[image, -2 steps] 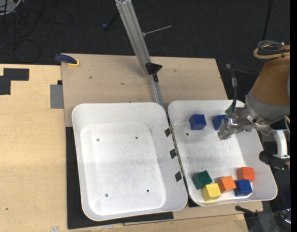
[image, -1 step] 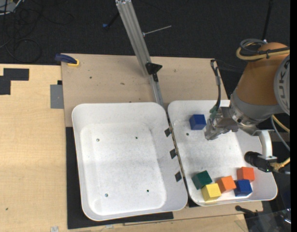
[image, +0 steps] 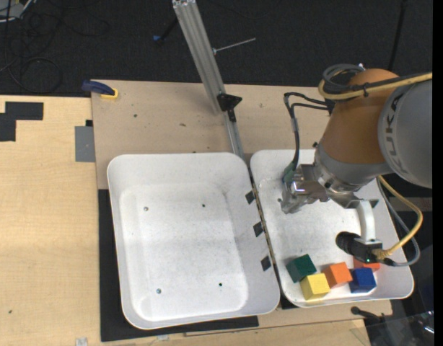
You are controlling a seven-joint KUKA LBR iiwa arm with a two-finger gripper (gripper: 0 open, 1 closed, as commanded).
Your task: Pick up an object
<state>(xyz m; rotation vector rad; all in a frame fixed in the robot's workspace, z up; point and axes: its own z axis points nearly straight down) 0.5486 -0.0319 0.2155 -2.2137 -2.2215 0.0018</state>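
Note:
Several small blocks lie bunched at the near edge of the right bin (image: 279, 166): a green one (image: 301, 267), a yellow one (image: 315, 285), an orange one (image: 340, 272) and a blue one (image: 363, 279), with a sliver of red (image: 371, 266) behind the blue. My gripper (image: 291, 195) hangs over the middle of that bin, close to its left wall, well behind the blocks and apart from them. Nothing shows in its grasp. The arm's orange band and grey wrist (image: 358, 135) cover the bin's far right part.
The left bin (image: 128, 193) lies beside the right one, with black clips (image: 259, 229) along the shared wall. A slanted aluminium rail (image: 203, 56) rises behind the bins. A black cable fitting (image: 353, 245) hangs from the arm just behind the blocks.

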